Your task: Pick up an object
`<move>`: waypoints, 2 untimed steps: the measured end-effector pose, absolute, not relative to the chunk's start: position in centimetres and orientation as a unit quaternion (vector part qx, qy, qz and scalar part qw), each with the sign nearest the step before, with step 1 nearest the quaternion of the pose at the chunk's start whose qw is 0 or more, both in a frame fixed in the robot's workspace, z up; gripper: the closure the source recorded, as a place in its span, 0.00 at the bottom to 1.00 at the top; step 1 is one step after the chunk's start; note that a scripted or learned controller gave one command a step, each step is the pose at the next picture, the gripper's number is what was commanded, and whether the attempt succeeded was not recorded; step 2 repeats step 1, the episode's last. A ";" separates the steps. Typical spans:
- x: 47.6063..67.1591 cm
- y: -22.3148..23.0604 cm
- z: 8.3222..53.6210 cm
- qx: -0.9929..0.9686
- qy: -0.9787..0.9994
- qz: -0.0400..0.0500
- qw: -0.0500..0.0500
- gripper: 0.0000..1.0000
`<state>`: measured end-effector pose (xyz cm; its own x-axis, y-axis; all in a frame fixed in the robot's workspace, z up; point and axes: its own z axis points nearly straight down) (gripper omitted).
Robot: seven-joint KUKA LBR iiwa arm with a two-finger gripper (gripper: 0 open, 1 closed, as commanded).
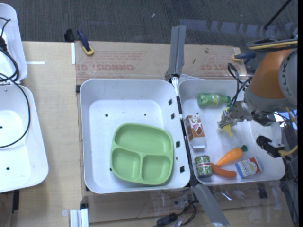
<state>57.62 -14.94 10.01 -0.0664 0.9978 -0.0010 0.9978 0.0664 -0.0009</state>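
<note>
We look down on a wooden bench with two white bins side by side in the middle of the frame. The left bin [94, 126] holds a green divided plate [142, 153], lying flat toward its lower right. The right bin [265, 176] holds several small things: a green bottle [213, 99] on its side near the top, a small carton [195, 131] by the left wall, a green can [203, 166] below it, a carrot [230, 156] and a sausage [223, 171] just beside each other near the bottom, and a juice box [248, 167] at the lower right. The grey arm with its orange band [270, 72] comes in from the right edge, and the gripper [227, 122] hangs low over the middle of the right bin, between the bottle and the carrot. A yellowish bit shows at its tip; we cannot tell how far the claw is open, nor whether it has hold of anything.
</note>
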 end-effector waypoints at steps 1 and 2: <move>59.2 -12.6 16.7 0.654 0.756 0.000 0.001 1.00; 59.2 -12.6 16.7 0.654 0.756 0.000 0.001 1.00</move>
